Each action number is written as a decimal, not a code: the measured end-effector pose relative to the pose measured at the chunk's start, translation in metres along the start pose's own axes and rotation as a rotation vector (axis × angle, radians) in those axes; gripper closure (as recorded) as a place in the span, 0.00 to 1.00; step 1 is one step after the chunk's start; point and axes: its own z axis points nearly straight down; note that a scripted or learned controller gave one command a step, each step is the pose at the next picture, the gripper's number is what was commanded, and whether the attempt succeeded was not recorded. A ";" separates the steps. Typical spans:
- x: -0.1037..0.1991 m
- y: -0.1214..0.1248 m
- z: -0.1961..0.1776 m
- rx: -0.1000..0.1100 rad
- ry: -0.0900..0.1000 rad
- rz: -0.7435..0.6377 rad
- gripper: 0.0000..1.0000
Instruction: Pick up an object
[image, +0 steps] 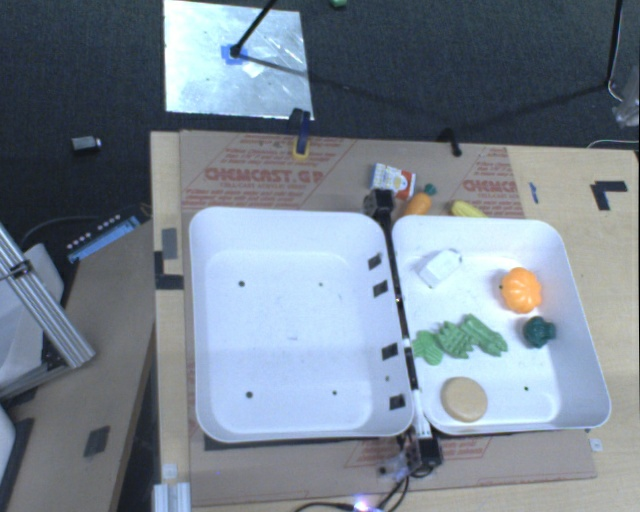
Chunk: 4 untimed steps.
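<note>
The right bin (575, 300) holds several items. An orange pumpkin-shaped toy (520, 289) lies near its right side, with a small dark green toy (539, 332) just below it. A white block (438, 268) rests in the upper left part. Flat green leafy pieces (461, 340) lie in the middle, and a tan round disc (464, 398) sits near the front edge.
The left bin (210, 300) stands beside the right one, joined by a row of dark clips (385, 320). Behind the bins on the cardboard lie a small carrot toy (417, 203), a yellow toy (466, 210) and a white and red packet (391, 179).
</note>
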 end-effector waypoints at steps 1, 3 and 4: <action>0.000 0.000 -0.022 0.000 -0.001 0.001 1.00; 0.000 0.000 -0.059 0.000 -0.001 0.001 1.00; -0.001 -0.016 -0.067 0.002 0.001 0.004 1.00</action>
